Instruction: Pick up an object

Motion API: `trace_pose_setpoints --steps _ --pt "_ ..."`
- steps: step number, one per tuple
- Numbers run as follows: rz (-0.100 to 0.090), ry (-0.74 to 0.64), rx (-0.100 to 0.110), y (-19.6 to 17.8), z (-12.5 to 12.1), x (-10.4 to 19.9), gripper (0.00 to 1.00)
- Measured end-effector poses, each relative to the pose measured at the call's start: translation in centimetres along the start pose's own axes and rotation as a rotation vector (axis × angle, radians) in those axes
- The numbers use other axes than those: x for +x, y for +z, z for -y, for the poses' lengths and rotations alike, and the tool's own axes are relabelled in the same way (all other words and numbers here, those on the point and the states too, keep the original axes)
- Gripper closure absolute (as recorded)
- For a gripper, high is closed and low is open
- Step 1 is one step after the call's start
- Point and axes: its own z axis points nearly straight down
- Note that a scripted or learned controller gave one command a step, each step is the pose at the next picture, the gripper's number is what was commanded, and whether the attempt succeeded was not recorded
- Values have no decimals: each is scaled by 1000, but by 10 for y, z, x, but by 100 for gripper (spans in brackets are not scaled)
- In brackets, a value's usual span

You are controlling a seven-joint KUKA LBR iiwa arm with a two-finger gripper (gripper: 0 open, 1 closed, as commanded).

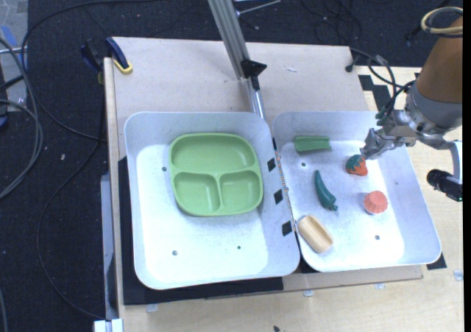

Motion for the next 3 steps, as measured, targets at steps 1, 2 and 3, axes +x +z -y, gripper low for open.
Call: trace_pose_setpoints --steps 1,2,3 --pt "-1 1 3 -18 -1 0 100" --pt "-3 -1 7 -11 14 50 100" --pt "-4 -4 7 -23 20 99 100"
